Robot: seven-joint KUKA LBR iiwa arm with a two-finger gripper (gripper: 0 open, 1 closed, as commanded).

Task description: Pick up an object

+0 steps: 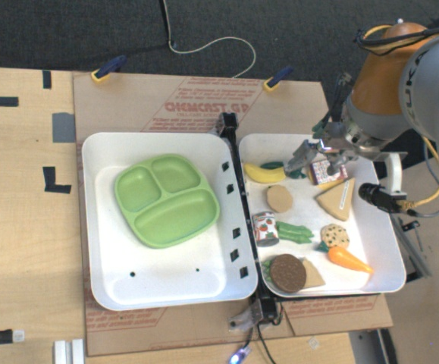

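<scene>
Fingers of the gripper (319,158) are seen hanging low over the far edge of the right bin (390,237), but how far they are parted, and whether anything is held, cannot be told. A small maroon carton (327,172) lies just beside and under them toward the near side, with the banana (264,174) to their left, its long axis running along that far edge. The bin floor is crowded, a cheese wedge (338,199) and a round cookie (279,199) lying close by, so little room is judged to be left for the fingers
</scene>
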